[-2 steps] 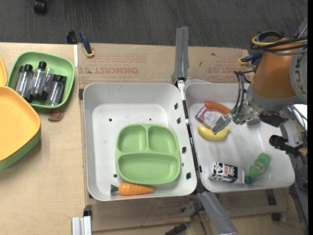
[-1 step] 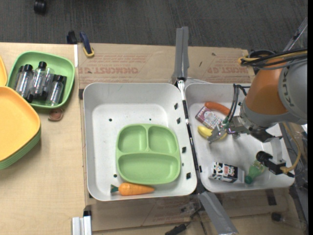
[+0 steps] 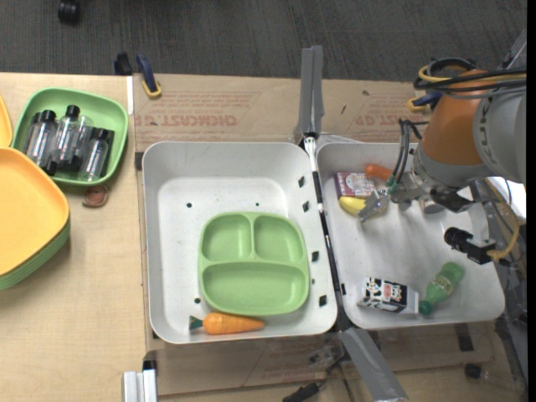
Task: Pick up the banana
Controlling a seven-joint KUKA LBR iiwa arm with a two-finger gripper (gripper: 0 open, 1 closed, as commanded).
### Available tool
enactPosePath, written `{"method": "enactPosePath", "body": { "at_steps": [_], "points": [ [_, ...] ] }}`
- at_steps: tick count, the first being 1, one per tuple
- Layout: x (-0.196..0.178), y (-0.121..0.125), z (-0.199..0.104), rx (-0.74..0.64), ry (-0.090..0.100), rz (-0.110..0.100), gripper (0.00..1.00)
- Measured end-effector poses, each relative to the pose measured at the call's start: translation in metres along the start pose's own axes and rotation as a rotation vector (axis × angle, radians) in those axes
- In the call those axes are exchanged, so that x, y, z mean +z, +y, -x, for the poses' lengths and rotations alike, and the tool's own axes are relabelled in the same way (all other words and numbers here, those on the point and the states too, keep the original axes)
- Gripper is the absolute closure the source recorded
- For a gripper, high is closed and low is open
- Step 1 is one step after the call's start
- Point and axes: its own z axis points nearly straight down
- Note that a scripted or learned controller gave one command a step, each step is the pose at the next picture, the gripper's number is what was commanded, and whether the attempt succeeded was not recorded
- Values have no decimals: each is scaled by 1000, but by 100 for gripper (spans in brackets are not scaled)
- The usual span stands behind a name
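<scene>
While the end effector (image 3: 374, 205) sits low at the banana (image 3: 353, 203) in the right bin (image 3: 469, 308), beside a purple packet (image 3: 353, 182), we cannot tell how its fingers stand. We should probably centre over the fruit, straddle its short axis, and avoid nipping the packet.

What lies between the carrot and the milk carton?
In the camera view, the bins' adjoining walls separate the carrot from the milk carton; no object lies between.
</scene>
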Motion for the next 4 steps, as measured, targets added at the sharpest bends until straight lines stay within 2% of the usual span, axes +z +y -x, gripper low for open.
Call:
{"method": "enactPosePath", "body": {
  "at_steps": [1, 2, 3, 4],
  "points": [
    [2, 36, 18, 10, 2, -7, 0],
    [-42, 37, 5, 217, -2, 1, 0],
    [0, 50, 44, 253, 3, -5, 0],
    [-40, 27, 7, 432, -1, -1, 0]
  ]
}}
